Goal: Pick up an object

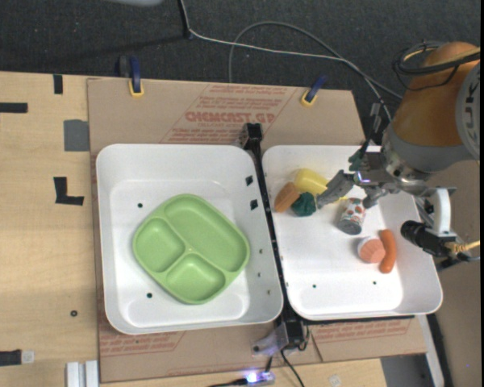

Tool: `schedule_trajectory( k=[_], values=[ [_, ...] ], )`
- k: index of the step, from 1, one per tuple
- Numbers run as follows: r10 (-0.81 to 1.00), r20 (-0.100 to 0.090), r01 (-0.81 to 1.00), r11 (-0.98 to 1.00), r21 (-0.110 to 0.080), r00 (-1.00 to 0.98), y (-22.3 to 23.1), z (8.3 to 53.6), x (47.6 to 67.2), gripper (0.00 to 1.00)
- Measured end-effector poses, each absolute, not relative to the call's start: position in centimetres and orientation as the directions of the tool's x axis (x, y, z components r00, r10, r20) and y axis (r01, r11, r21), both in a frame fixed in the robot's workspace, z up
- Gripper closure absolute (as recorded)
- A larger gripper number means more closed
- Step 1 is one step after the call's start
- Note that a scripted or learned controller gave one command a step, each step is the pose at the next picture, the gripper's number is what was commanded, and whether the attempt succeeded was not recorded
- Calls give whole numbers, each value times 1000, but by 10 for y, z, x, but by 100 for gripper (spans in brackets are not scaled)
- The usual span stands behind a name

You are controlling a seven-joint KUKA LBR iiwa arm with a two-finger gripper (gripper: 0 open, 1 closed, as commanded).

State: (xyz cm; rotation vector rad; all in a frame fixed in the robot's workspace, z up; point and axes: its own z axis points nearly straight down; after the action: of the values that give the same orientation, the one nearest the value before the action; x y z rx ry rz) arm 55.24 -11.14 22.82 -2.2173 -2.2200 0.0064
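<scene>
The right bin [347,297] holds a yellow piece [310,179], an orange piece [286,197] and a dark green piece [304,205] clustered at its upper left. A small grey can [352,215] lies near the middle. A pink round piece [372,251] and an orange carrot-like piece [387,250] lie lower right. My gripper [353,189] hangs over the bin's upper middle, just above the can, with its fingers [335,188] spread open and nothing between them.
The left bin [113,216] holds a green divided plate [190,248]. A black divider [262,208] runs between the bins. The arm's grey and orange body [436,95] fills the upper right. Cables cross the dark area at the back.
</scene>
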Motion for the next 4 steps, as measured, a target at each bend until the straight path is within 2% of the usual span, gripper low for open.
schedule_trajectory(
  k=[2, 3, 4],
  values=[
    [1000, 0, 1000, 1, -6, -1, -106, 128, 561, 0],
    [1000, 1, 1000, 3, -4, -3, -105, 140, 562, 100],
    [1000, 0, 1000, 2, 4, -2, -97, 200, 560, 100]
  ],
)
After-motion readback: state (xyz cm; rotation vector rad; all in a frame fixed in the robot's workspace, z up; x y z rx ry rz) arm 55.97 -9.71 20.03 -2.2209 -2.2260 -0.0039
